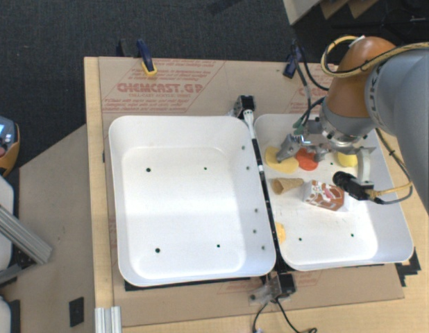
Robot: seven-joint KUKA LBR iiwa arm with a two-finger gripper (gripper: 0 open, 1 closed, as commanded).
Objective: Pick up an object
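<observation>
Objects for picking all lie in the right bin [381, 245], crowded toward its far end. A red round piece [308, 162] sits just under the claw [303, 144], touching a yellow piece [287, 165] on its left. Another yellow piece [272, 156] lies beside the bin's left wall, and a pale yellow one [347, 159] rests farther right, partly hidden by the arm. A tan cone-shaped piece [287, 184] lies nearer the middle, with a brown and white wrapped item [326, 195] just to its right. A small yellow bit [280, 233] sits against the left wall, well apart from the rest. The claw hangs low over the red piece, but I cannot tell from where I stand whether it is spread or closed, or whether it grips anything. The grey arm [402, 89] with its orange band [353, 78] reaches in from the right. The left bin [124, 151] stands alongside on the bench [173, 82], their rims touching.
</observation>
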